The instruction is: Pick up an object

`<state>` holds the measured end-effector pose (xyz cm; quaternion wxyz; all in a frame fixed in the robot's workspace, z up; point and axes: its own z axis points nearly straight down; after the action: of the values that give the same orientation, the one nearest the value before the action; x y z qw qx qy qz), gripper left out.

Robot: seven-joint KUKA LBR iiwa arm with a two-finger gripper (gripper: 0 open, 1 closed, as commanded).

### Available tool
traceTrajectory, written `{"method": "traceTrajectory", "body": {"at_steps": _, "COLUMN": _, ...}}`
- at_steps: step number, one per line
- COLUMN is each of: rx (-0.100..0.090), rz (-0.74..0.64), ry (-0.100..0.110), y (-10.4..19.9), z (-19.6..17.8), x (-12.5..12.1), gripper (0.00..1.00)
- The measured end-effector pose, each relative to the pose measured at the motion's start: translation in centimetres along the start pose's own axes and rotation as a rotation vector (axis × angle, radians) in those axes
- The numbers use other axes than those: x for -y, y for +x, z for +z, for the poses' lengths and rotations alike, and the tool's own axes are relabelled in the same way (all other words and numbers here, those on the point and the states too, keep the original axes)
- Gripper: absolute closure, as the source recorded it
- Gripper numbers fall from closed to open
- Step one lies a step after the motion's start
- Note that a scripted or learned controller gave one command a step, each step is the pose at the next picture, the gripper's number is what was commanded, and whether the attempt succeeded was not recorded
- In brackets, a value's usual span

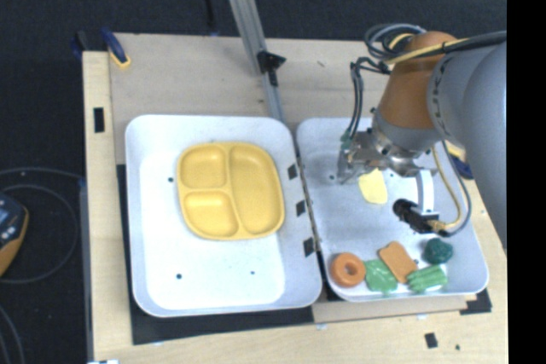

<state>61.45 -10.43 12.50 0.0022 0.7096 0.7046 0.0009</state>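
Counter: two white bins; the left bin carries a yellow divided plate. Right bin: arm above, tool low over its upper part, grip state cannot be told. Pale yellow piece just beside tool; orange ring, tan block, green pieces along near edge.

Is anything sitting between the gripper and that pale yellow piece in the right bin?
Nothing visible does. The gripper hangs over bare floor of the right white bin, and the pale yellow flat piece lies just beside it. The other toys lie along the bin's near edge.
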Motion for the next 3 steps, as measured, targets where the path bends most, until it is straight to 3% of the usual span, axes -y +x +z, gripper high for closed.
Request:
{"method": "traceTrajectory", "body": {"at_steps": 2, "rx": -0.001, "rz": -0.01, "ry": -0.002, "y": -0.1, "z": -10.9, "x": -0.6, "gripper": 1.0}}
{"method": "traceTrajectory", "body": {"at_steps": 3, "rx": -0.003, "rz": -0.015, "ry": 0.001, "y": 5.5, "z": -12.0, "x": -0.2, "gripper": 1.0}}
